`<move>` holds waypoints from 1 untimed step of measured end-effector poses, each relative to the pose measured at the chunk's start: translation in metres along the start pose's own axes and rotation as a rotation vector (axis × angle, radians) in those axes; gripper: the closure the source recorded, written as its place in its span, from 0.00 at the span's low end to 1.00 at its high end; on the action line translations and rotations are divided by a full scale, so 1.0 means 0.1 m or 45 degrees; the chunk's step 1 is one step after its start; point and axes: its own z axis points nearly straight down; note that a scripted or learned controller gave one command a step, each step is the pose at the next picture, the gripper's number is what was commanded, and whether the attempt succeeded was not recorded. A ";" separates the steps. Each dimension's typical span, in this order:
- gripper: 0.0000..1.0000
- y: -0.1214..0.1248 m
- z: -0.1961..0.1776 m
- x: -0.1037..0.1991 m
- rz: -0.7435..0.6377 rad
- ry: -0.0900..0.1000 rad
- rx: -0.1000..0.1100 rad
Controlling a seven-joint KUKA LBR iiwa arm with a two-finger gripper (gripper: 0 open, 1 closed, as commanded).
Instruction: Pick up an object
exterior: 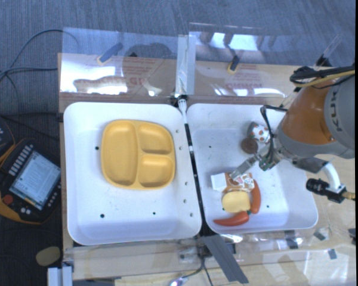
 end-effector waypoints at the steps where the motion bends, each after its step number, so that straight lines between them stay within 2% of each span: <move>1: 0.00 -0.23 -0.02 0.31 0.226 -0.010 -0.005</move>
